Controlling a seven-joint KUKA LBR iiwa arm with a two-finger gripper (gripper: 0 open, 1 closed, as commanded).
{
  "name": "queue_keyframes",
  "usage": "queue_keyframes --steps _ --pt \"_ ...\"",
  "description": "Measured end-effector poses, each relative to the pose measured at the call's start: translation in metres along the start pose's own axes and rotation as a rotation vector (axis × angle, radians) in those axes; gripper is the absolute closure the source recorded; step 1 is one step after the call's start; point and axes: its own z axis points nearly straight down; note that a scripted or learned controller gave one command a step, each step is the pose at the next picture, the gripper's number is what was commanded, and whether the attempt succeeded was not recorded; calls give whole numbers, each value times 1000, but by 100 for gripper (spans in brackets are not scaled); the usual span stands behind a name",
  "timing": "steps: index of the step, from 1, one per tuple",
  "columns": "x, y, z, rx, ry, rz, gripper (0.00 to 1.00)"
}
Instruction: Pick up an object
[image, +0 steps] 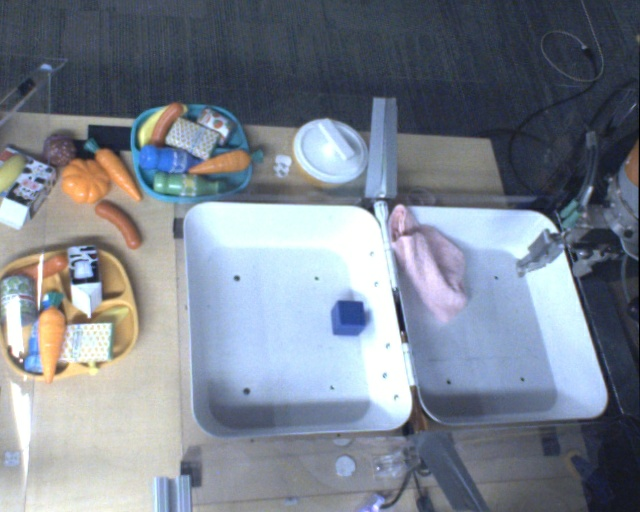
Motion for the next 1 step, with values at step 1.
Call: queue_keyframes --steps 1 --pt "25 22 146 3 1 4 0"
